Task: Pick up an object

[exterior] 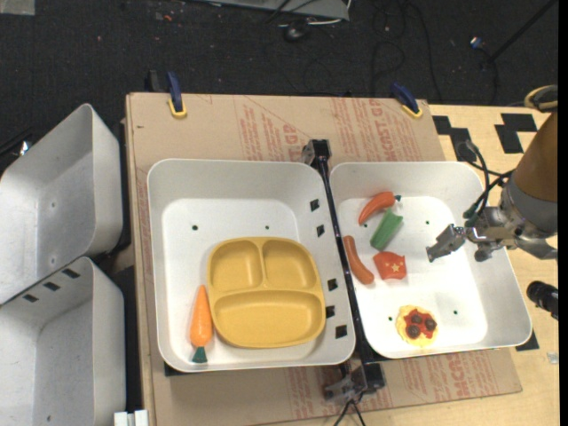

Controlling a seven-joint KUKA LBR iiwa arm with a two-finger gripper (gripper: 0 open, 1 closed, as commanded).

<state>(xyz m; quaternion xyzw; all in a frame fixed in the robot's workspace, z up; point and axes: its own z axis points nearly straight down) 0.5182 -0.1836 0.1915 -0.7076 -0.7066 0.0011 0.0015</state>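
the fingers [441,246] hang over the right bin [497,327]; i cannot tell their spread.

Single fixed camera above bench, looking down aslant on both bins [240,171].

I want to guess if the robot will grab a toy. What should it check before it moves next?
1. Toys in the right bin to pick: ok. A red pepper, green pepper, sausage, strawberry and small pizza lie there.
2. Gripper over that bin: ok, right of the toys.
3. Nothing held yet: ok, no toy between its tips.
4. Toys spaced apart: not ok, four sit close together.
5. Easiest target: the pizza lies alone, ok.
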